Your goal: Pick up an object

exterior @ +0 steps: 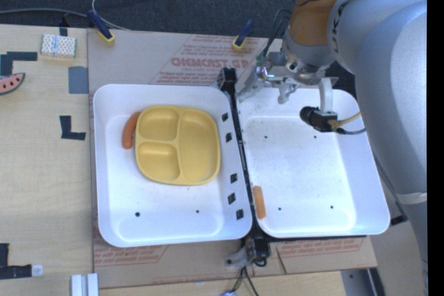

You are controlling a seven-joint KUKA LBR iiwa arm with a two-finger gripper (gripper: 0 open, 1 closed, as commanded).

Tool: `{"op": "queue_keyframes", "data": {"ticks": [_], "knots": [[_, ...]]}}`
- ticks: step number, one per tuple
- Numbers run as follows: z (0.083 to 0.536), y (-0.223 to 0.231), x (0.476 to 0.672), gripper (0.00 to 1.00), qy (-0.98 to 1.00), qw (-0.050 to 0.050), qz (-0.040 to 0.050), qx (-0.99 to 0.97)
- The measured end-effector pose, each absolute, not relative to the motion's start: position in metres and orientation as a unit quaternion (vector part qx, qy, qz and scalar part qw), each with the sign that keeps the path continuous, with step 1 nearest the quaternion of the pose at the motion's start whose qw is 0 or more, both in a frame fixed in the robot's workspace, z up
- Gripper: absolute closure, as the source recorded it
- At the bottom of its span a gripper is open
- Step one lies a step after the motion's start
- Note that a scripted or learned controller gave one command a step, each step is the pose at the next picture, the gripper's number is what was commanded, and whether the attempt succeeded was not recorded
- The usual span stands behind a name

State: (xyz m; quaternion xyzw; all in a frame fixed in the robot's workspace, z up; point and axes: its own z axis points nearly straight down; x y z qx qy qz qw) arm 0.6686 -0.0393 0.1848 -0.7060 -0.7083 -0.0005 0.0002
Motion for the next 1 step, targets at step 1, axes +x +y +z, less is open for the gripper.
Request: {"op": "queue_keyframes", "data": {"ticks": [1], "knots": [[0.1936, -0.0392, 0.6683, 1.0, -0.709, 0.001, 0.0007, -0.706]]}}
